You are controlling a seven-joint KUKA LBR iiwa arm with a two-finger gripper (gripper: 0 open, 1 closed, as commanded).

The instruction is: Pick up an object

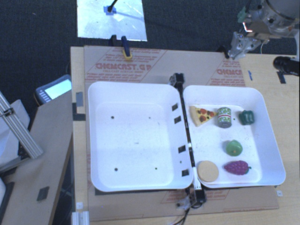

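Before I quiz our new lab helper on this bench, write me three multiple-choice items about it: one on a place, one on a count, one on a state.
1. Where does the pizza slice lie?
A. the left bin
B. the right bin
C. the bare bench

2. How many things lie in the right bin?
A. four
B. six
C. eight

3. Where is the gripper now?
A. up beyond the bins' far edge
B. down among the toys
C. resting in the left bin

Answers: 1 B, it sits in that bin's far left corner beside the can. 2 B: pizza slice, can, green pepper, green apple, round cookie, purple grapes. 3 A, it hangs over the bench's back edge.
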